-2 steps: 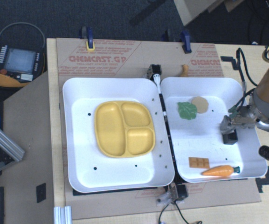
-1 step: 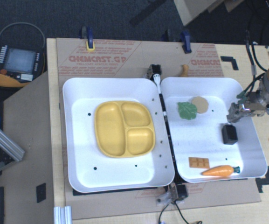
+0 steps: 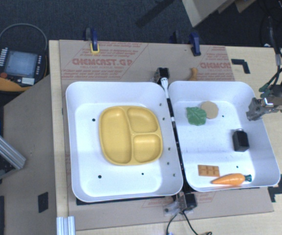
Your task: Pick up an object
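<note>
The right bin (image 3: 258, 155) holds several small objects. A green leafy piece (image 3: 196, 115) lies at its back, touching a tan round disc (image 3: 210, 109). A black block (image 3: 240, 140) sits toward the right wall. A brown waffle-like square (image 3: 208, 170) and an orange carrot (image 3: 230, 179) lie along the front edge. My gripper (image 3: 255, 111) hangs at the right rim of this bin, above and behind the black block, with nothing visibly in it.
The left bin (image 3: 82, 131) carries a yellow divided plate (image 3: 130, 134) in its middle. Blue clamps (image 3: 94, 38) hold the cardboard base at the back. A teach pendant (image 3: 18, 65) lies off the bench to the left.
</note>
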Controlling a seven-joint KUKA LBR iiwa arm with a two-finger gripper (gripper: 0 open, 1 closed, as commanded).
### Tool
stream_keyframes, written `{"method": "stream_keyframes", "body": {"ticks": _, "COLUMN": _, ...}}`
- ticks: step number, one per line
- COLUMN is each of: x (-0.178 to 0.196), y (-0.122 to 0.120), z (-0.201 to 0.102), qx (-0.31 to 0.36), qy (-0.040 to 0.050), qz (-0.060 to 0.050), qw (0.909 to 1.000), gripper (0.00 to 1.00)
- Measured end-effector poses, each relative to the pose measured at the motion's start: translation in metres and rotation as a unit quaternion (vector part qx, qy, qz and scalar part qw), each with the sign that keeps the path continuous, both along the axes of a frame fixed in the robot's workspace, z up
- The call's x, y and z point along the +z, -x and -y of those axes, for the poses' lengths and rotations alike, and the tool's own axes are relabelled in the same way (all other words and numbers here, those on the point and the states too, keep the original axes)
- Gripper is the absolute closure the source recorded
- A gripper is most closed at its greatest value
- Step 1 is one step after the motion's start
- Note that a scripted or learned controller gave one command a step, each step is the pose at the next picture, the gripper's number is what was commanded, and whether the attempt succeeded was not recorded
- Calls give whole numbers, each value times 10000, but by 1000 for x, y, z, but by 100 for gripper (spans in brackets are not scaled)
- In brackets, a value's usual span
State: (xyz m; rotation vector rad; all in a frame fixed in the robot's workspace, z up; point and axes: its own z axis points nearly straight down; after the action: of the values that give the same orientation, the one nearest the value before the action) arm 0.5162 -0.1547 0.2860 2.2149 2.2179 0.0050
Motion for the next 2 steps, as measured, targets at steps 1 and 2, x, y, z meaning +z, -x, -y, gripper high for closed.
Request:
{"method": "stream_keyframes", "body": {"ticks": 1, "x": -12, "y": 7, "z": -57, "qx": 22, "qy": -27, "qz": -47, "qw": 10000, "gripper": 100}}
{"method": "stream_keyframes", "body": {"ticks": 2, "x": -15, "y": 12, "z": -116, "qx": 27, "qy": -28, "qz": -46, "qw": 10000, "gripper": 100}}
